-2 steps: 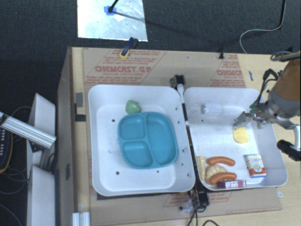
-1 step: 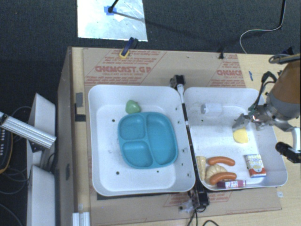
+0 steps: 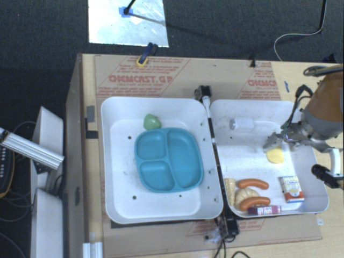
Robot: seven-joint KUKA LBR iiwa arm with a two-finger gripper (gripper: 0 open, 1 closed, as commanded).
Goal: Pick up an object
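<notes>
In the right bin [image 3: 242, 157] my gripper [image 3: 275, 142] hangs low near the right wall, just above and touching distance from a small yellow object [image 3: 275, 156]. Nothing shows as held in it. Toward the front of this bin lie two orange sausages [image 3: 252, 184] [image 3: 253, 202], a pale bun-like piece [image 3: 231, 190], a small red and white box [image 3: 291, 188] and a thin wrapped bar [image 3: 263, 210]. A clear plastic item [image 3: 242, 124] rests near the back wall.
The left bin [image 3: 110, 144] holds a blue divided tray [image 3: 167, 159] with a green object [image 3: 152, 122] behind it. A black divider strip [image 3: 212, 138] runs between the bins. The grey and orange arm [image 3: 325, 109] overhangs the right bin's right edge.
</notes>
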